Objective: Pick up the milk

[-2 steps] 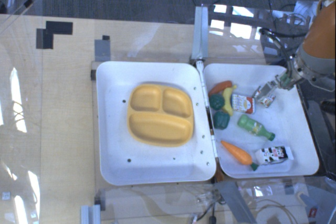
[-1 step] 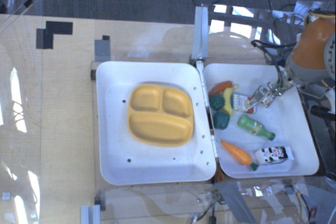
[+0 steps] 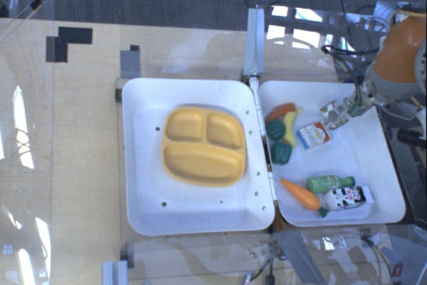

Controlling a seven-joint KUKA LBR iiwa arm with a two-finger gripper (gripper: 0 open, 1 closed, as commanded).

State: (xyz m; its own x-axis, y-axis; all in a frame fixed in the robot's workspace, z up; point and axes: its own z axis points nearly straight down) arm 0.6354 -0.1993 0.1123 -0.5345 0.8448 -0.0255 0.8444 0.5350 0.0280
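Camera view: approach step, pincer open, empty, above right bin. Next: across to milk beside green bottle, then down.

Open white floor across the right bin toward 3 o'clock and through its middle. Crowded at 9 o'clock by vegetables against the divider. Hemmed in at 6 o'clock: milk touching green bottle, carrot just beside. Small carton near claw at 12 o'clock.
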